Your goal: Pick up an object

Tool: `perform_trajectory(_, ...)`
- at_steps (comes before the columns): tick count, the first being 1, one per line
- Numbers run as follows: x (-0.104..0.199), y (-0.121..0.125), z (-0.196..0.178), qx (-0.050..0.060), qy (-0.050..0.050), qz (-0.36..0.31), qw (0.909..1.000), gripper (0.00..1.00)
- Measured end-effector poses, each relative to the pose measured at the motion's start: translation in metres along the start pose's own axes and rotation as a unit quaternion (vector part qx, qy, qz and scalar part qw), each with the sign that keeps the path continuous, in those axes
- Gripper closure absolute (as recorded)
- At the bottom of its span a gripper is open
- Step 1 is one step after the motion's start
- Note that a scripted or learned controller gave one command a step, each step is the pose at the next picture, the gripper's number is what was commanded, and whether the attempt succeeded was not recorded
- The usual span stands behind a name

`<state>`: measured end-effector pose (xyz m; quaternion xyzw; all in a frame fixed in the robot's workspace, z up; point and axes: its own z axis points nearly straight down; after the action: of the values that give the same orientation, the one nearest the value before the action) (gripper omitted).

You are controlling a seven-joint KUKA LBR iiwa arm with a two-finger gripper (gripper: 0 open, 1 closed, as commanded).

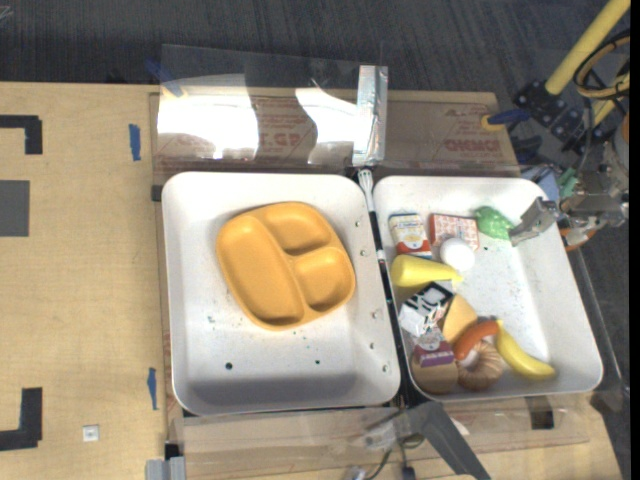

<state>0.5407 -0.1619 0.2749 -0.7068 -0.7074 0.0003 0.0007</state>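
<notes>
Jaws' state cannot be told; glossy orange divided plate in smooth white bin.

Both bins: left bin and right bin white plastic, smooth, faintly speckled. Orange divided tray matt plastic. Banana glossy plastic. Bench pale matt wood. Far panel clear sheet, glare noted.

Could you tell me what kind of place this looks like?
Probably a robotics lab bench: two white bins on a taped cardboard-covered surface, toy food like a banana and a yellow divided plate, and a gripper reaching in.
</notes>
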Motion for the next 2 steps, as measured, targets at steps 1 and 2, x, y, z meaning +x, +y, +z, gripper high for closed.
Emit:
perform_trajectory(1, -0.011, -0.064, 0.125, 0.003, 0.001, 0.027, 0.9996, 0.00)
perform_trajectory(2, -0.003, 0.014, 0.187, -0.005, -0.001, 0.030, 0.9995, 0.00)
